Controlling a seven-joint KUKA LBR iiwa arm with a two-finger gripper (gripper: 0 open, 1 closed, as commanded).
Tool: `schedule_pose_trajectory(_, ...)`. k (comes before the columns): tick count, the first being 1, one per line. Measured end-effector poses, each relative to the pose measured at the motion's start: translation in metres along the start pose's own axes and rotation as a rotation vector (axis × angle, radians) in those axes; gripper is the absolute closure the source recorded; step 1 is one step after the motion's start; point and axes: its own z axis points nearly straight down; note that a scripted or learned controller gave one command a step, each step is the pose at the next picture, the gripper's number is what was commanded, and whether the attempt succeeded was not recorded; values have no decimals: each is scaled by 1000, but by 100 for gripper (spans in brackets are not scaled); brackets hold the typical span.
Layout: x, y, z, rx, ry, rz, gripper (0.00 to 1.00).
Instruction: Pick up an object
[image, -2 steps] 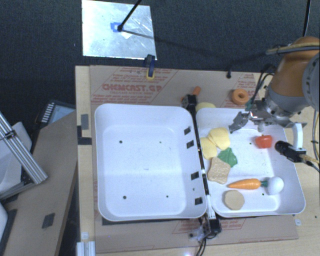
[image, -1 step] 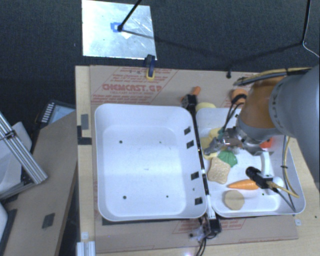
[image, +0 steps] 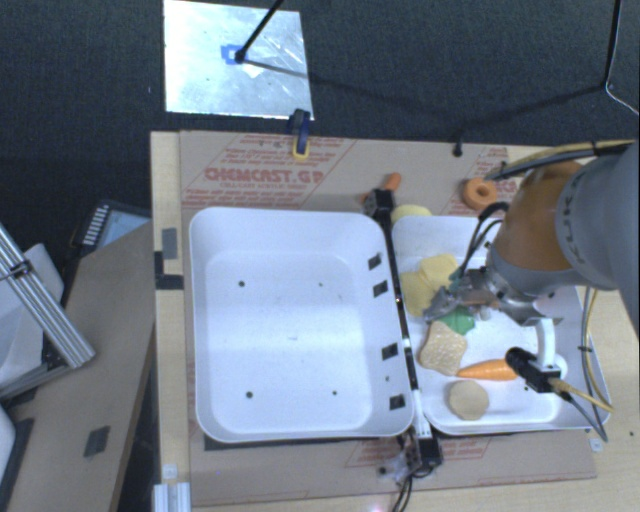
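My gripper (image: 452, 302) hangs low over the middle of the right bin (image: 520, 418), with the grey arm and its orange band (image: 535, 225) behind it to the right. Directly beneath it lies a small green item (image: 461, 323), partly hidden by the gripper. Pale yellow cheese-like pieces (image: 428, 277) lie just to its upper left. A tan cracker (image: 442, 348) sits below it, an orange carrot (image: 487, 370) to the lower right, and a round beige biscuit (image: 467, 400) near the front wall.
The left bin (image: 215, 300) stands beside the right one, divided by a black-clipped rim (image: 395, 300). A yellow round item (image: 410, 213) sits at the right bin's back corner. A donut (image: 480, 192) and a small orange piece (image: 393, 181) lie on the cardboard behind.
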Motion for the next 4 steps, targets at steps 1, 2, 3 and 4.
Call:
schedule_pose_trajectory(1, 1, 2, -11, -5, -1, -2, 100)
schedule_pose_trajectory(2, 19, 48, -173, -24, -3, -8, 100)
schedule_pose_trajectory(3, -1, 78, -327, -25, -5, -5, 100)
schedule_pose_trajectory(4, 74, 99, -369, -11, 0, -11, 100)
